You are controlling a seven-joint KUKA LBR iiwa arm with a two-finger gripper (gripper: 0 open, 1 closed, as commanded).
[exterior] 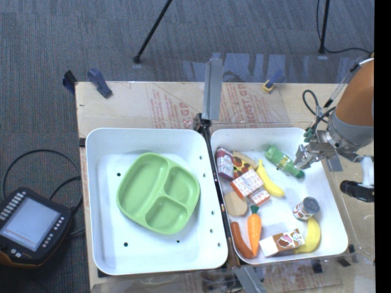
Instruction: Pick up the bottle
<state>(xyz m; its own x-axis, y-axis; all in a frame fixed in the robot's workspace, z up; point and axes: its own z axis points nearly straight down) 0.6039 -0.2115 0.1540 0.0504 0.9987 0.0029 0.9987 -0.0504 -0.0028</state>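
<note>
A green bottle [281, 160] lies on its side in the back part of the right bin [339, 220], slanting from upper left to lower right. My gripper [303, 159] comes in from the right and hangs low over the bottle's right end, right beside or touching it. Whether it grips the bottle is hidden by the wrist. The grey arm with its orange band [359, 96] stands over the bin's right rim.
Around the bottle lie a banana [269, 179], small boxes [248, 184], a dark red packet [224, 164], a can [306, 208], a carrot [254, 227] and a second banana [313, 234]. The left bin [101, 163] holds a green divided plate [159, 192].
</note>
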